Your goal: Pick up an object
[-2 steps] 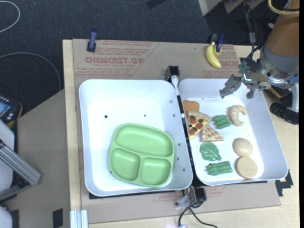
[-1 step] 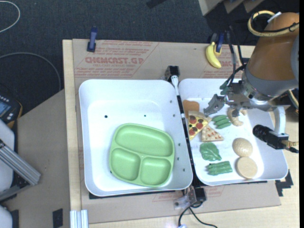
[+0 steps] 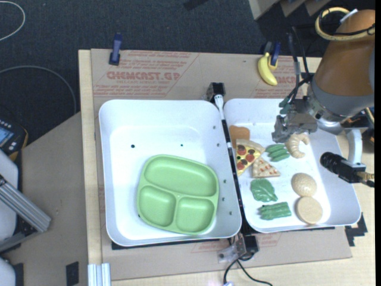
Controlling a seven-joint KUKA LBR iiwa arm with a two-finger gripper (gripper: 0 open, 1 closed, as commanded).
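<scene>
My gripper [image 3: 287,133] hangs low over the back part of the right bin [image 3: 345,210]. A pale curved toy food piece [image 3: 297,147] lies just below and to its right, partly hidden by the gripper body. A green pea pod [image 3: 277,153] lies close on the near side. A pizza slice [image 3: 244,154], a tan triangular slice [image 3: 264,170] and an orange-brown piece [image 3: 239,133] lie to the left. Nearer the front are a leafy green piece [image 3: 262,190], a green bean bundle [image 3: 275,210], a speckled bread roll [image 3: 304,184] and a round cookie [image 3: 309,210].
The left bin [image 3: 119,130] holds a green divided tray [image 3: 178,192]. A yellow banana [image 3: 267,70] lies on the bench behind the right bin. A black clip [image 3: 216,90] sits where the two bins meet at the back.
</scene>
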